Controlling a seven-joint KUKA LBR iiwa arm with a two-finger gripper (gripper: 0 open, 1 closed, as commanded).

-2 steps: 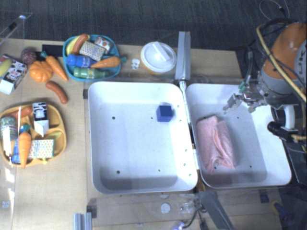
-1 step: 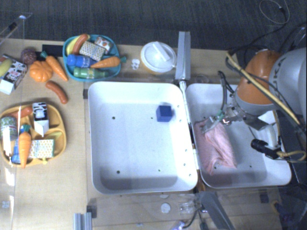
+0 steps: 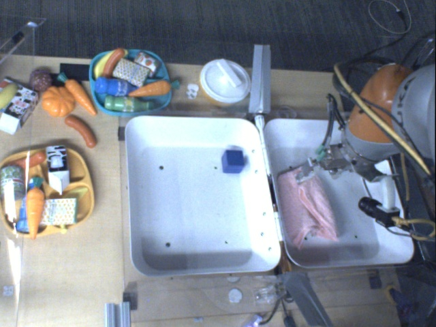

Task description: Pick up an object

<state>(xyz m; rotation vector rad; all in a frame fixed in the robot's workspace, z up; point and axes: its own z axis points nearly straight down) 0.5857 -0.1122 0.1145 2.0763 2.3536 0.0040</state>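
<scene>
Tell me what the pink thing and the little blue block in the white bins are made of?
The pink thing looks like soft cloth: it lies crumpled in folds, with a matte surface. The blue block looks hard, perhaps plastic or foam; its flat faces and straight edges suggest that, but it is too small to be sure. The bins look like smooth white plastic.

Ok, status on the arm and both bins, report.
Gripper low in right bin, at top end of pink cloth. Nothing seen held. Blue block alone in left bin. No obstruction.
</scene>
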